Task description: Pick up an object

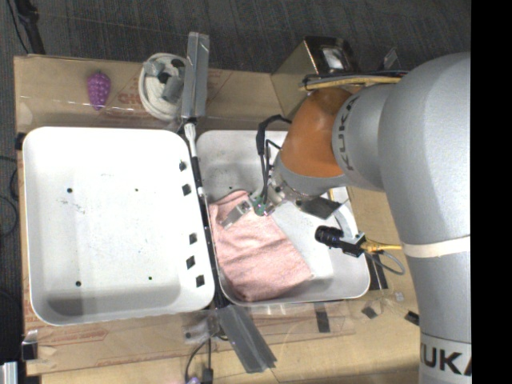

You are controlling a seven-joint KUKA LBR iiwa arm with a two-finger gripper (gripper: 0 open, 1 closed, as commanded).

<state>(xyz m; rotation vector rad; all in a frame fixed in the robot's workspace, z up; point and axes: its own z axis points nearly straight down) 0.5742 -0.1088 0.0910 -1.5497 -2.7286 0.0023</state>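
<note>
Counter point(72, 94): brown top. Directly on it: two white bins, left point(104, 302) and right point(232, 144), touching; purple object point(98, 89); white cord coil point(160, 86).
</note>
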